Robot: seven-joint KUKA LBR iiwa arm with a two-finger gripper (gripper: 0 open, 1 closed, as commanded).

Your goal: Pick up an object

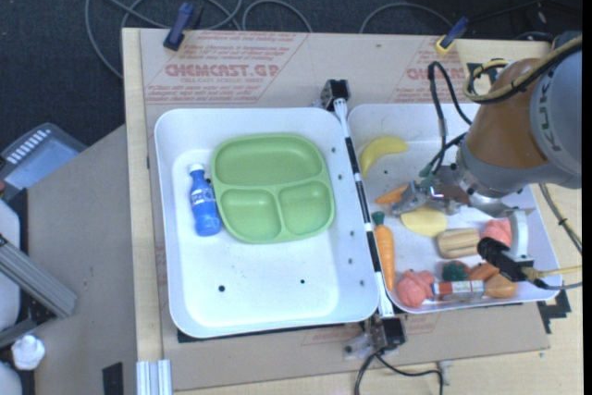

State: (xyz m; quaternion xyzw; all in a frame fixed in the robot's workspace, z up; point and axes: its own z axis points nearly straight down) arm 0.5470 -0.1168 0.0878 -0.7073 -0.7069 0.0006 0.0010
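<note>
Dark carpet and loose cables frame the table as the claw [427, 191], its grip impossible to tell, hovers in the right bin [546, 247] just above a pale yellow toy [425, 221], which a centred, straight descent should secure.

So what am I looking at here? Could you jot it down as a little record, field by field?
left bin: holds a green divided plate and a blue bottle lying beside it
right bin: toy food, including a banana, a carrot and a bread roll
arm: reaching in over the right bin
tool: low over the toy food, near a pale yellow piece
</note>
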